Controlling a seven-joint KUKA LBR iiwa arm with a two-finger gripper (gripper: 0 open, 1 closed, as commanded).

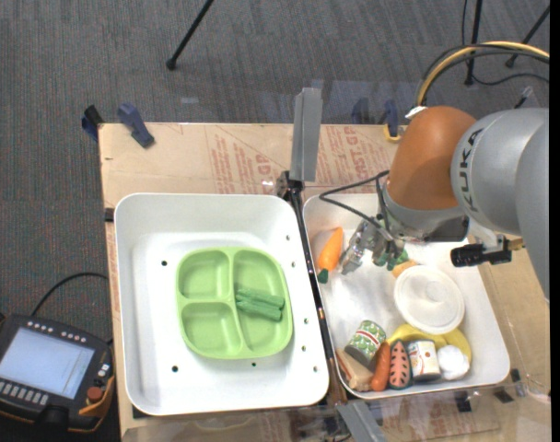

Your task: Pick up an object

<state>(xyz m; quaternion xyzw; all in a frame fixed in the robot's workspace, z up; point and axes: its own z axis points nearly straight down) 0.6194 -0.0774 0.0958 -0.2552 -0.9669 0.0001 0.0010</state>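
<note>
The orange carrot [330,247] is seen just left of the end effector [363,253], long axis slanted upright; finger spread cannot be told.

right bin [497,325]: near end crowded | bare floor mid-left, seemingly | carrot [330,247] at wall

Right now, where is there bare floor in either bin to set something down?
The left white bin has bare floor all around the green divided plate, widest along its left and far sides. The right white bin is crowded: its near end is packed with toys, leaving one patch between the orange carrot and the round white lid.
</note>
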